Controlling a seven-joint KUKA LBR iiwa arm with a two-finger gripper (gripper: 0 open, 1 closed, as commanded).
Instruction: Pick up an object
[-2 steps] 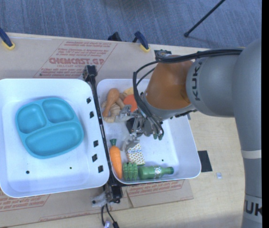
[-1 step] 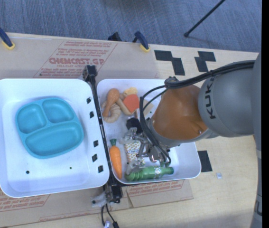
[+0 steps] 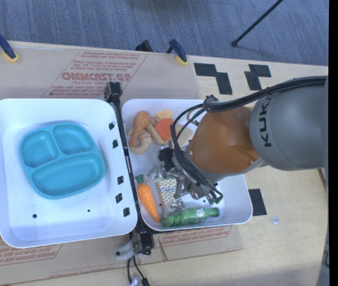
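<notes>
Camera view, brown bench on grey carpet, two white bins, hand state unclear

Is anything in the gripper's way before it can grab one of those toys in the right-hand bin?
Nothing visible is. The gripper is low in the right bin, right over the pile. The carrot and green bottle lie beside it, uncovered. The arm's wrist hides what sits directly under it.

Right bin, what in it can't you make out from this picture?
- Gripper: fingers lost in cables and clutter, so open or shut is unclear.
- Bin floor under the arm: covered by the orange band.
- Patterned item beside the carrot: too small and blurred to identify.
</notes>
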